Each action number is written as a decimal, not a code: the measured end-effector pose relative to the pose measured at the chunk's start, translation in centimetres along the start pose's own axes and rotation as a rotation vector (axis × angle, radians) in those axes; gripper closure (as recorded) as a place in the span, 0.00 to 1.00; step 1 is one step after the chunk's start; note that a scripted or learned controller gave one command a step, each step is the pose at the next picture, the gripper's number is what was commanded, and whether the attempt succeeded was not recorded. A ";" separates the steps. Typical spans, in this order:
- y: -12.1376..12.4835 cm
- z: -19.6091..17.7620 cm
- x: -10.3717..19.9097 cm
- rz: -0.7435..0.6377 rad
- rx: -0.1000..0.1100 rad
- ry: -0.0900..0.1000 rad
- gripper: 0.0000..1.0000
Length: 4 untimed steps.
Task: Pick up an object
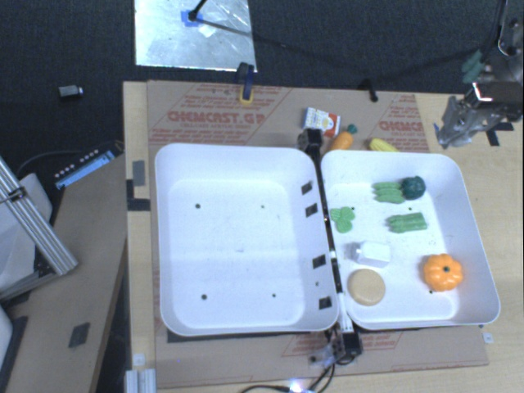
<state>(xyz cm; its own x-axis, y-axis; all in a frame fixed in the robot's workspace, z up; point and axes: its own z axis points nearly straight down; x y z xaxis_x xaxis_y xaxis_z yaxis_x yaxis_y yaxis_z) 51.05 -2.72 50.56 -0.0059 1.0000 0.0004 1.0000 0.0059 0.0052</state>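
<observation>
The right bin (473, 211) holds several small items: a dark green broccoli piece (412, 187) beside a light green vegetable (388, 191), another green piece (406, 222), a small green item (341, 218), a white block (373, 254), a tan round disc (366, 286) and an orange pumpkin (442, 272). My gripper (460, 129) hangs at the far right, above the bench beyond the right bin's back corner, apart from all the items.
The left bin (176, 170) lies beside the right one. Behind the bins on the cardboard lie a small white-and-orange packet (319, 120), an orange carrot-like item (341, 141) and a yellow item (381, 146). A metal sheet (195, 23) lies on the floor.
</observation>
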 end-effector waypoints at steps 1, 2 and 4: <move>-2.4 -0.3 2.2 0.000 0.001 0.000 1.00; -2.3 -1.9 3.6 0.001 0.001 0.000 1.00; 2.8 -2.9 -6.2 0.015 0.003 -0.005 1.00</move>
<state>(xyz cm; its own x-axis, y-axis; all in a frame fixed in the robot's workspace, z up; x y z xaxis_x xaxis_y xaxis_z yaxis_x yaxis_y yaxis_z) 53.88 -8.94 53.42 0.0086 1.0000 -0.0042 1.0000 -0.0086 0.0025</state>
